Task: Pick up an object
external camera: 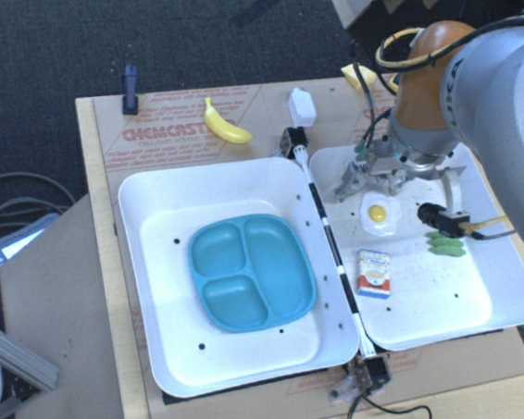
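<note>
carton [373, 273]: small, white, red and blue, right bin [494, 296], 6 o'clock from the egg, near the left wall
green piece [447, 246]: right bin, 4 o'clock from the egg, apart from it
blue plate [250, 272]: three sections, flat in the middle of the left bin [156, 261]
egg [377, 214]: fried-egg toy, pick candidate, far half of right bin, lying free on the floor
gripper [394, 185]: above the bin, 1 o'clock from the egg, just beside it; grip state cannot tell, nothing seen held
banana [225, 124]: on the bench, 12 o'clock beyond the left bin
</note>
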### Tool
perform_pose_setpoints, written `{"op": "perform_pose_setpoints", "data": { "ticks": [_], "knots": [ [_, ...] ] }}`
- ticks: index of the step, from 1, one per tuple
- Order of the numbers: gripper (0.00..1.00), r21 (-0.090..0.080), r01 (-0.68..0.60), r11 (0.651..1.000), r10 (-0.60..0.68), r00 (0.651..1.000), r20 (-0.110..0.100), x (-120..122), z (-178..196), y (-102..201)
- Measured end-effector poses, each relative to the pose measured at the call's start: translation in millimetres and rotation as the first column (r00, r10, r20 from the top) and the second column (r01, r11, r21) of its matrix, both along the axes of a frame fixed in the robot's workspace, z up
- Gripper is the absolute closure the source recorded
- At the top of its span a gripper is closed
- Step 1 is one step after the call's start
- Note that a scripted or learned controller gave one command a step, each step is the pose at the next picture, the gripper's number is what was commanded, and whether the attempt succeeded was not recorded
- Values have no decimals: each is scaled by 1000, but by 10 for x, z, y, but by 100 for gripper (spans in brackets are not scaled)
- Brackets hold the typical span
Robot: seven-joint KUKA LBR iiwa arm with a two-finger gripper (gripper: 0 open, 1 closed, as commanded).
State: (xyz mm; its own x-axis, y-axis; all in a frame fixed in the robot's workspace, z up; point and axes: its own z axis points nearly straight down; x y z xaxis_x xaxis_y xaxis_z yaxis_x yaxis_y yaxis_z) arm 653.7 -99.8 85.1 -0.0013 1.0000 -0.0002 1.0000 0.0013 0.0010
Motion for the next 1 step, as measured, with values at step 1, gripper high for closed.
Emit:
{"op": "perform_pose_setpoints", "data": {
  "ticks": [1],
  "knots": [
    [0,1,2,1000,-2,1000,-3,-215,-3,-66]
  ]
}}
